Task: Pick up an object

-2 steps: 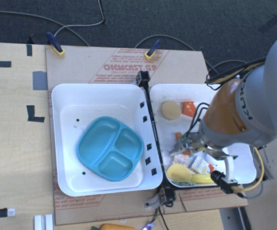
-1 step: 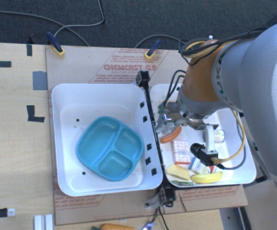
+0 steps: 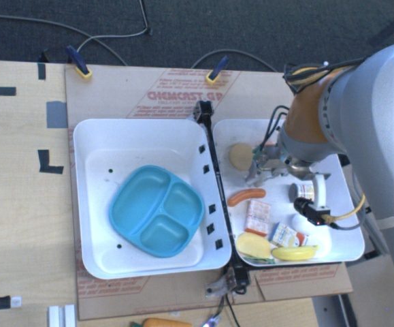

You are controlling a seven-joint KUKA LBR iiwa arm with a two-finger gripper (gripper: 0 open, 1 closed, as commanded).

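While the tool (image 3: 259,170) hangs low in the right bin (image 3: 333,251), whether it is parted or closed I cannot tell. Just beside lie a tan round object (image 3: 239,156) and a sausage (image 3: 246,196); descend squarely over one, avoiding the divider.

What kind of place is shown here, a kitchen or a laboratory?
Probably a robot test bench in a laboratory: two white bins clamped on cardboard, loose cables, and toy food such as a sausage and a banana.
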